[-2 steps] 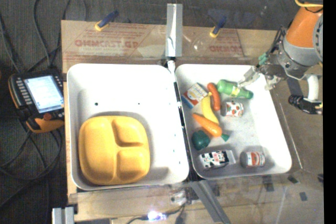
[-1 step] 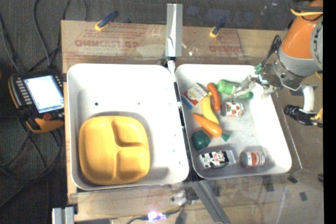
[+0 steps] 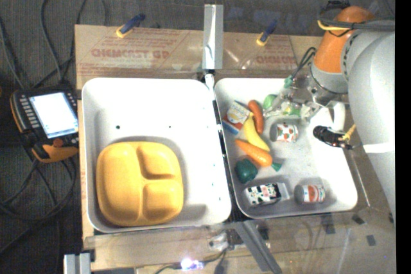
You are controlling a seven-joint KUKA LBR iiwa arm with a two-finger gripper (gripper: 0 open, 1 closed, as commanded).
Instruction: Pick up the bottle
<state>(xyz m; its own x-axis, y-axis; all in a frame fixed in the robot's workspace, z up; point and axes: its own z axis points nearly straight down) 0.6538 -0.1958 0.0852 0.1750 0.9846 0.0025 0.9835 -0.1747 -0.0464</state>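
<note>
**Gripper low over the upper part of the right bin**

The grey arm [image 3: 376,93] comes in from the right side of the frame, its orange band [image 3: 334,51] showing near the upper right. The gripper [image 3: 292,102] sits low over the upper middle of the right bin [image 3: 347,199], just beside a green item [image 3: 271,101]. Whether it is spread or pressed together cannot be told from this angle, and nothing can be seen pinched in it.

No item in the right bin can be named the bottle with certainty. The likeliest is the small white cylinder with red and green marks [image 3: 285,132], standing just below the gripper and apart from it. Left of it lie a yellow banana-shaped piece [image 3: 252,133] and two orange carrot-shaped pieces, one [image 3: 257,115] near the top and one [image 3: 254,151] lower down, touching the banana. A dark green piece [image 3: 245,170] rests below them. Near the bin's lower edge lie a black-and-white carton [image 3: 265,193] and a small can with a red label [image 3: 311,193], side by side and apart. A small packet [image 3: 237,113] lies by the bin's left wall.

The left bin [image 3: 128,99] holds a yellow divided tray [image 3: 140,181] in its lower left part. A handheld pendant with a lit screen [image 3: 50,117] lies at the left edge of the frame, beside the tabletop [image 3: 154,51].
</note>
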